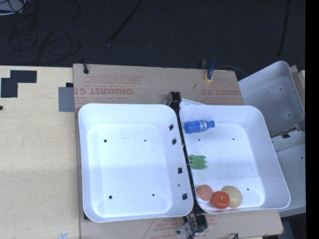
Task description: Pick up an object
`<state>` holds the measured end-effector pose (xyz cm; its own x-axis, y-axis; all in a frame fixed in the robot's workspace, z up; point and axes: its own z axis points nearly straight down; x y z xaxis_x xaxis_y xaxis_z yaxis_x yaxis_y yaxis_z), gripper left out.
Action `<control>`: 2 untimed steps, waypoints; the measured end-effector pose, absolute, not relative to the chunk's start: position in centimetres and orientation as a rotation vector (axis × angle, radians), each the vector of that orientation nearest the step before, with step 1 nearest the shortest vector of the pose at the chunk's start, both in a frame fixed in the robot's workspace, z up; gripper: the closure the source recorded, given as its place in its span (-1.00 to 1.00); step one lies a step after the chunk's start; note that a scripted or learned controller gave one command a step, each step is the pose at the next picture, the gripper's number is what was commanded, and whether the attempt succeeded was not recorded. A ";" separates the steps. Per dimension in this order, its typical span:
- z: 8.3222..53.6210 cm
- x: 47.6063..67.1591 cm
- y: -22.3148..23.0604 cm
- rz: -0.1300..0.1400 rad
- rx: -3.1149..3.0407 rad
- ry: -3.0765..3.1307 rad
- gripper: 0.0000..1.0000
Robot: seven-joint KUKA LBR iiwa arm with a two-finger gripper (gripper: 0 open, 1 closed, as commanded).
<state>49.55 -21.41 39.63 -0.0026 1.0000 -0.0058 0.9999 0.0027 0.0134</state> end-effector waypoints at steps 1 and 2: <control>27.3 48.3 -21.2 -0.009 2.231 2.230 1.00; 36.9 48.0 -21.4 0.004 2.215 2.217 1.00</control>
<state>48.02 -21.43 36.94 -0.0009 1.0000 -0.0032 1.0000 0.0009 0.0069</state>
